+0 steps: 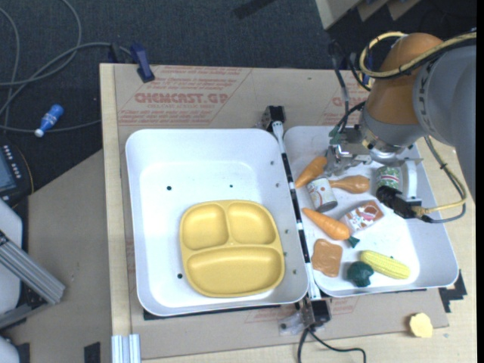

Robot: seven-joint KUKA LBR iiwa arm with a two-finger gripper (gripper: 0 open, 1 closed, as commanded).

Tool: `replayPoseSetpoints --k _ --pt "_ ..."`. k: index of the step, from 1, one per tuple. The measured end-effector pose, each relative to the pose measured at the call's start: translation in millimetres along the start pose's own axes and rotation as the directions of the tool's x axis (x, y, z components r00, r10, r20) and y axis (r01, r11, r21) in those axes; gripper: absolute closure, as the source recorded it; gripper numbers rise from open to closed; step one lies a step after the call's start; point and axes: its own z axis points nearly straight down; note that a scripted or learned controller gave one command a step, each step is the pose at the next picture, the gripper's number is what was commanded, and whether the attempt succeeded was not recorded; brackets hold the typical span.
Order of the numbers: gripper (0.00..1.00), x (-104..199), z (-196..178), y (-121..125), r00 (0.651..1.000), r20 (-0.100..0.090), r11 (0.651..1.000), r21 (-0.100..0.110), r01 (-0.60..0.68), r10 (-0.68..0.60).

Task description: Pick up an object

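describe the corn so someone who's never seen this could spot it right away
Look in the right-hand shallow white bin, at its near corner. The yellow plastic corn cob lies there beside a dark green toy. It is the only bright yellow, bumpy piece; the carrots nearby are orange and smooth.

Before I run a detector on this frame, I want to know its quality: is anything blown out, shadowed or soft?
In the camera view, the left bin floor is bright but not clipped; the yellow plate shows soft sheen, no hard glare. The arm shades the right bin top, where small items blur together. The corn and carrot read clearly; overall focus is slightly soft.
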Motion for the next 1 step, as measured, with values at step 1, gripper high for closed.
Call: replayPoseSetpoints --k 1 --pt "0.0 -4.6 1.3 1.4 1.0 0.003 1.0 -0.003 -0.005 0.005"
